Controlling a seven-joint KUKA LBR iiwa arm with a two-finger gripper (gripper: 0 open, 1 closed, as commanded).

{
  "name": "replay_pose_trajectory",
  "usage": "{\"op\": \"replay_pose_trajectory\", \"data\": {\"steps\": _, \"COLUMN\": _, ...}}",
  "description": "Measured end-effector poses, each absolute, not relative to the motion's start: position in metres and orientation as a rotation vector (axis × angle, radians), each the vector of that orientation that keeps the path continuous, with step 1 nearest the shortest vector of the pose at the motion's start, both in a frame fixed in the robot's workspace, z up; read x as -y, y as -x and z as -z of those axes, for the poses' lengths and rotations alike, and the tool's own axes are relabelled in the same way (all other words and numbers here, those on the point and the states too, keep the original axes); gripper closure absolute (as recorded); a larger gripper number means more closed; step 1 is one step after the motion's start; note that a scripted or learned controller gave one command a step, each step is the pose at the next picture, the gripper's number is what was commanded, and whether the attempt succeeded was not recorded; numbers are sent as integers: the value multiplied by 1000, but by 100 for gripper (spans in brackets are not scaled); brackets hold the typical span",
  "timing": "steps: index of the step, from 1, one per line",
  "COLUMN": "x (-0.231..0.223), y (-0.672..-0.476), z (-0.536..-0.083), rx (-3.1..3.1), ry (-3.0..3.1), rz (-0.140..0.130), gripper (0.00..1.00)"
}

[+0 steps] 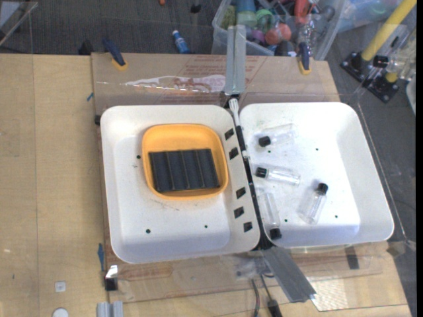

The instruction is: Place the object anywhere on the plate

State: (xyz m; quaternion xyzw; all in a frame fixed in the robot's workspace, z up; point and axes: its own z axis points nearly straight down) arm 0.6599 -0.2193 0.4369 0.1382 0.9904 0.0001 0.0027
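An orange, rounded-square plate (185, 132) lies in the left white bin (125, 230). A black ribbed rectangular block (184, 170) rests flat on the plate, covering most of its middle. In the right white bin (350, 150) lie several clear plastic vials with black caps: one near the back (276, 136), one at mid-left (279, 176), one at the right (312, 203) and one along the left wall (269, 211). All the vials lie on their sides, apart from each other.
A dark strip with black clips (238, 177) runs between the two bins. A clear tub of colourful toys (284, 8) stands behind the bench. Blue clamps (116, 55) hold the back board. A yellow pole (396, 18) leans at the top right.
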Motion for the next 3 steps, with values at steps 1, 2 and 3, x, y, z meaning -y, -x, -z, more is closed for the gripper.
{"op": "replay_pose_trajectory", "data": {"steps": 1, "x": 219, "y": -659, "z": -437, "rx": -3108, "ry": -421, "rz": -2, "gripper": 100}}
{"op": "replay_pose_trajectory", "data": {"steps": 2, "x": 221, "y": -659, "z": -437, "rx": -3136, "ry": -37, "rz": -1, "gripper": 100}}
{"op": "replay_pose_trajectory", "data": {"steps": 3, "x": 220, "y": -664, "z": -437, "rx": -3132, "ry": 70, "rz": 2, "gripper": 100}}
